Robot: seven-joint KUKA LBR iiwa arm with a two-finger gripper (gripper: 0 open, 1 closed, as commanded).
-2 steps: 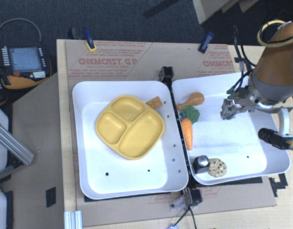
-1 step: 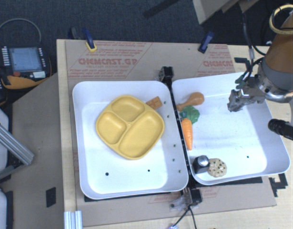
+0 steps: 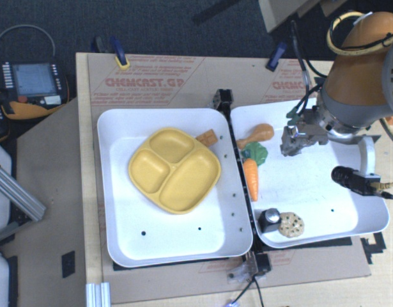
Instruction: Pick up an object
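Observation:
In the right bin [image 3: 324, 190] a toy carrot [image 3: 250, 178] with a green top lies along the left wall. A tan drumstick-shaped piece [image 3: 257, 133] sits just above it. A cookie [image 3: 291, 224] and a small dark round object [image 3: 269, 219] rest near the bin's front edge. My gripper [image 3: 294, 143] hangs over the upper middle of the right bin, to the right of the drumstick and apart from it. Nothing shows between its fingers.
The left bin [image 3: 119, 222] holds a yellow divided plate [image 3: 175, 169] and a small brown block [image 3: 207, 137] at the plate's upper right. A black clamp [image 3: 222, 98] stands at the back, where the bins meet. The arm's body covers the right bin's far right corner.

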